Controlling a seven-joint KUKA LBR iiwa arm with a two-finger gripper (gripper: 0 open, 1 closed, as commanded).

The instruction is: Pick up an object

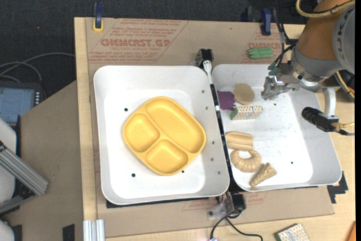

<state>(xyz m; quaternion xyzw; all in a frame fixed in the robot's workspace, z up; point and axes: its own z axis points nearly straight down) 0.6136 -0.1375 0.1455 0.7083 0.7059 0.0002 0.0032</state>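
Dark grey carpet lies all around the desk (84, 121), which is covered with a brown sheet that has red writing on it. At the far left of the sheet the red words read "CHEMCAST GP" (135, 42), and the smaller red lines near them are too tiny to read. Two white bins sit side by side on the desk. The left bin (107, 87) holds a yellow plate (163, 135) with three sections, sitting about in the middle. The right bin (316, 166) holds the small toy foods. At its far left is a purple piece (225, 100), and just beside that is a round tan cookie (244, 92). A little nearer is a pale bar with colored sprinkles (246, 113). Nearer still lie a tan hot dog bun (238, 140), a twisted pretzel ring (245, 160) touching it, and a waffle cone (263, 174) at the near edge. A green thing (260, 53) lies on the desk past the far rim of the right bin. The grey arm with the orange band comes in from the right, and its pincer (272, 87) hangs over the far part of the right bin, just right of the cookie. I cannot tell if the pincer is spread or pressed together, and nothing shows between its tips.
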